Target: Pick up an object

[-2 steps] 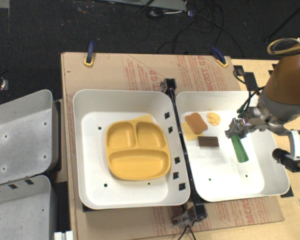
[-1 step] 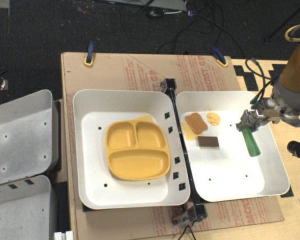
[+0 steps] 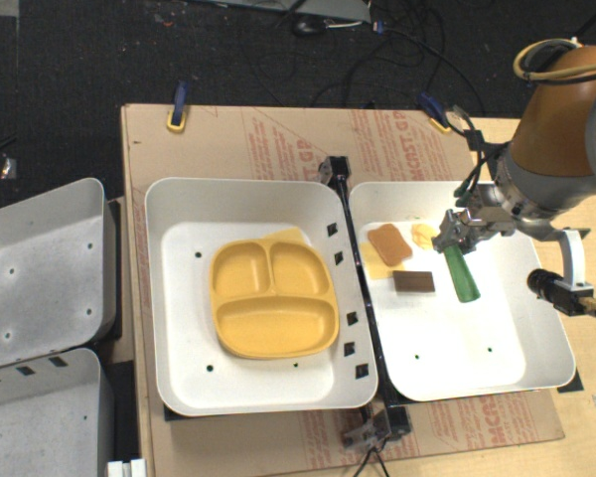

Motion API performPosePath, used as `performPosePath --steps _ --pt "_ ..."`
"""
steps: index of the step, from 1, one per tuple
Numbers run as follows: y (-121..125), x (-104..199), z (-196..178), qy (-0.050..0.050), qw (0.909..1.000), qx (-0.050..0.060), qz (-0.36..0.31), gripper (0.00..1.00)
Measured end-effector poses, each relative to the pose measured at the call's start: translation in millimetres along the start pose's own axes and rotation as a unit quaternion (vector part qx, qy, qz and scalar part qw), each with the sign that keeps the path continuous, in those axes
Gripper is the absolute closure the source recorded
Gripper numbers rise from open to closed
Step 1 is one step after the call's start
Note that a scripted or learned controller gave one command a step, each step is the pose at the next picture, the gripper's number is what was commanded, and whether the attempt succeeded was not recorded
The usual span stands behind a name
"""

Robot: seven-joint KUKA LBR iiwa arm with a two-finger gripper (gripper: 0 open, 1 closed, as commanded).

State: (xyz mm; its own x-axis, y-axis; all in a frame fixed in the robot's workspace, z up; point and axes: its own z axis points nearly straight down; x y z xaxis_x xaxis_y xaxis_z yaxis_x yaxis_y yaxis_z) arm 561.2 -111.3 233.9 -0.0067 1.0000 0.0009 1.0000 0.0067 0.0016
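The right bin (image 3: 497, 361) holds a green cylinder (image 3: 463, 276), a tan-orange block (image 3: 388, 243), a dark brown block (image 3: 413, 282) and a small yellow piece (image 3: 423, 234). My gripper (image 3: 454, 239) reaches in from the right over this bin. Its dark fingers are closed around the upper end of the green cylinder, which slants down and to the right from them. The two blocks and the yellow piece lie just left of the gripper, apart from it.
A yellow divided plate (image 3: 274, 299) lies in the left bin (image 3: 174, 366). A black divider (image 3: 354, 266) runs between the two bins. Grey trays (image 3: 40, 266) stand off the bench at the left. Blue clamps (image 3: 178, 107) grip the board's far edge.
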Motion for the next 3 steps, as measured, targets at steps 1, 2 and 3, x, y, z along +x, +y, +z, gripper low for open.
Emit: performPosePath --steps 1,2,3 --pt "8 44 4 0.000 1.0000 0.001 0.000 1.00" --pt "12 100 5 0.001 1.0000 0.001 -0.001 1.00" --pt "33 151 -7 0.001 1.0000 0.000 -0.001 1.00"
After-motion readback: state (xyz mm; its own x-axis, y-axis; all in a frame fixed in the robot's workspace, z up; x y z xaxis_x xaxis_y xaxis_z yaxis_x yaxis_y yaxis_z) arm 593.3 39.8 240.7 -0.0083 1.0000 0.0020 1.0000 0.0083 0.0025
